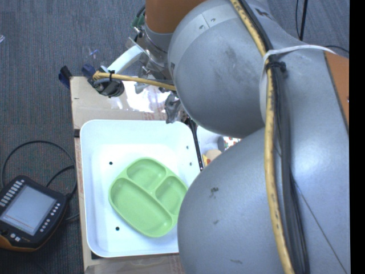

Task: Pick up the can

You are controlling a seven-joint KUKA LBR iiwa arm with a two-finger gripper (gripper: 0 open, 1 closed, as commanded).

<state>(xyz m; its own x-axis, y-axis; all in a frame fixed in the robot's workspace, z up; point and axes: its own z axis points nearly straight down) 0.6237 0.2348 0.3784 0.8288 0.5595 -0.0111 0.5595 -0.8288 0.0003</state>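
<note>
The arm [251, 124] hides the right bin, so the can's bearing and the gripper's state cannot be told.

Even bright light, soft sheen on arm [228, 67], sharp focus

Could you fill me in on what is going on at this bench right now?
The grey KUKA arm reaches in from the right and leans low over the bench, its bulk covering most of the right-hand bin. The gripper sits near the far edge of the left white bin, which holds a green divided plate. The job is to pick up a can, but I cannot make out a can, nor whether anything is grasped.
</note>
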